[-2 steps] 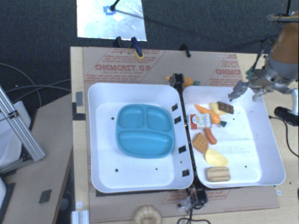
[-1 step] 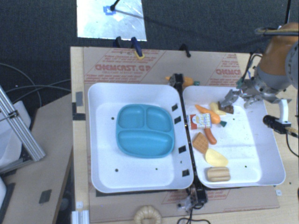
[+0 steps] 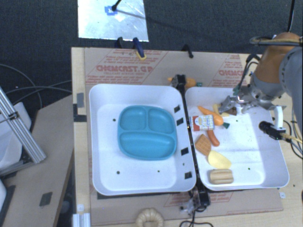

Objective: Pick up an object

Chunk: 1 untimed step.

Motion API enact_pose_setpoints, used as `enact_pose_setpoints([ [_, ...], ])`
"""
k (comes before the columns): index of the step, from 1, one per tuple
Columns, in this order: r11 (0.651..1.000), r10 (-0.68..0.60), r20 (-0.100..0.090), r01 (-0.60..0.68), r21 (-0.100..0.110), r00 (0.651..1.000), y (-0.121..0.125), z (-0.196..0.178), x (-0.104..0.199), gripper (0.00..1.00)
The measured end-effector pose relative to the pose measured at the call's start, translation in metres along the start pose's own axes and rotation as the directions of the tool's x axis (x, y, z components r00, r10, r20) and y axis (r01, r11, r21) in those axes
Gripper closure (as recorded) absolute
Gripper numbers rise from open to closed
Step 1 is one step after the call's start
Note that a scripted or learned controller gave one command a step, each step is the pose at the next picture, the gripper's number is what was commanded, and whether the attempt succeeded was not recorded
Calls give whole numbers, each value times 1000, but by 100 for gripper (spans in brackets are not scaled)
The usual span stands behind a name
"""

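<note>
table point(image 3: 118, 63): brown board surface with red print, carrying two shallow white bins side by side.
left bin point(image 3: 102, 126): white, holds a blue divided plate.
right bin point(image 3: 270, 164): white, holds the small food items, grouped toward its left half.
arm point(image 3: 277, 67): grey with orange band, enters from the right and reaches over the upper part of the right bin.
blue divided plate point(image 3: 147, 132): three compartments, lies flat near the middle of the left bin.
gripper point(image 3: 235, 103): low over the upper middle of the right bin, just right of the carrot; whether its tips are spread or closed cannot be told, and no item is seen between them.
bread roll point(image 3: 221, 176): tan, near the front edge of the right bin.
yellow piece point(image 3: 219, 160): flat, rounded, just above the bread roll.
cracker point(image 3: 203, 144): orange-brown, near the left wall of the right bin.
small carton point(image 3: 204, 122): white and red, touching the carrot.
carrot point(image 3: 210, 114): orange, lies at a slant beside the carton.
sausage point(image 3: 213, 137): orange-red, below the carton.
</note>
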<state>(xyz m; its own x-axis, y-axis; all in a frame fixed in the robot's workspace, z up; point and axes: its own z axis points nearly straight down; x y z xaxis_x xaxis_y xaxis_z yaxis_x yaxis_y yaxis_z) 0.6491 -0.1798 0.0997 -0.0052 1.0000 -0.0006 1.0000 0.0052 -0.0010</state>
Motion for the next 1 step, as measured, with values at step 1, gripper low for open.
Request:
enact_pose_setpoints([
  [1,1000,0,5,0,-11,1000,4,9,-2,0],
])
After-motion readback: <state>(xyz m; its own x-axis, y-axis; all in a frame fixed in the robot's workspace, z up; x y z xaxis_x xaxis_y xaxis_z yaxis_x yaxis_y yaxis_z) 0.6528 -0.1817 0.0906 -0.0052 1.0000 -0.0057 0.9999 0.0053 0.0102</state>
